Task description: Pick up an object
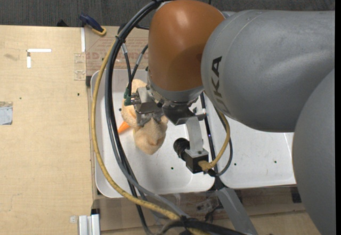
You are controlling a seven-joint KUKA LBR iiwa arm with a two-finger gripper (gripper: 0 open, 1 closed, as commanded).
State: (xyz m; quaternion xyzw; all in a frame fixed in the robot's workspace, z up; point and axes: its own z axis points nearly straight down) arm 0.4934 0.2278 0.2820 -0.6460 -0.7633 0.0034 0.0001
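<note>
My gripper (149, 114) hangs over the left white bin (101, 175), under the arm's orange band. A tan, lumpy object (149, 139) lies right below the gripper and touches or overlaps it in this view. To the left, a small orange piece (123, 127) pokes out beside a pale orange item (129, 115). Another tan object (139, 88) sits just behind the gripper, partly hidden by the arm and cables.
The right white bin (266, 167) lies under the big grey arm link. A yellow hose (97, 122) and black cables loop over the left bin's left side. The wooden bench top (42, 122) spreads to the left. A blue-yellow item (93, 24) lies behind the bin.
</note>
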